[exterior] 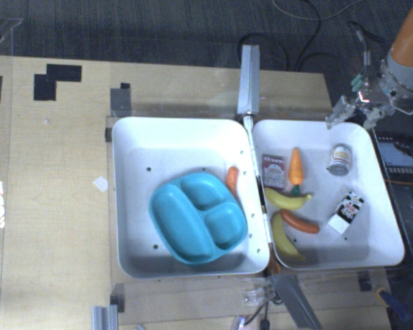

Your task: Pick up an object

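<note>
My gripper (pixel 352 117) hangs over the back rim of the right bin (pixel 392 243), near its far right corner. Its fingers (pixel 334 117) are spread open with nothing between them. Just in front of it in the bin lies a small silver can (pixel 339 160). Further left are an orange carrot (pixel 296 166) and a red packet (pixel 273 171). Two yellow bananas (pixel 286 199) lie nearer the front with a red-orange sausage (pixel 300 223) across them. A small black-and-white box (pixel 346 213) sits to the right.
The left bin (pixel 132 177) holds a blue divided plate (pixel 197 216) and a small orange piece (pixel 233 179) against the wall next to the divider. A metal post (pixel 249 80) stands behind the seam between the bins. Cables (pixel 310 5) run over the floor behind.
</note>
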`<state>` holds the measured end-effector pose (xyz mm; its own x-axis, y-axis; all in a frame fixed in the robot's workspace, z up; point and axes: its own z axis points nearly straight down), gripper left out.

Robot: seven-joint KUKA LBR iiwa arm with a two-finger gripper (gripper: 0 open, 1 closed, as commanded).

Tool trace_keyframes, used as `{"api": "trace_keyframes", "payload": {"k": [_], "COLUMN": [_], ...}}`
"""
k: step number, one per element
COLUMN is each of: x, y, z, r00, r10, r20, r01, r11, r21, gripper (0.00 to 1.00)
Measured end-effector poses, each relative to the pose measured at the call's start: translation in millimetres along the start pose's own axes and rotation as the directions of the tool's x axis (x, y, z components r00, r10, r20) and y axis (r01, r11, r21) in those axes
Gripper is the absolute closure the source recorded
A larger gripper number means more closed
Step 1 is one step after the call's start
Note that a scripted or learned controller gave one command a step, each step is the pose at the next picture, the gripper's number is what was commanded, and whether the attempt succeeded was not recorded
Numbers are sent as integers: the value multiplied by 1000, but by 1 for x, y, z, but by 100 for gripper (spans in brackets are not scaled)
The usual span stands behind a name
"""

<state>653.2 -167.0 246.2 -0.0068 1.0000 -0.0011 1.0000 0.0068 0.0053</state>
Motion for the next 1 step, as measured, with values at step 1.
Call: {"api": "trace_keyframes", "payload": {"k": [1], "x": [1], "y": [2], "z": [-13], "r00": [1000], "r10": [-7], "r20": [2], "r01": [7], "r11": [1000], "r21": [-7], "gripper": [100]}}
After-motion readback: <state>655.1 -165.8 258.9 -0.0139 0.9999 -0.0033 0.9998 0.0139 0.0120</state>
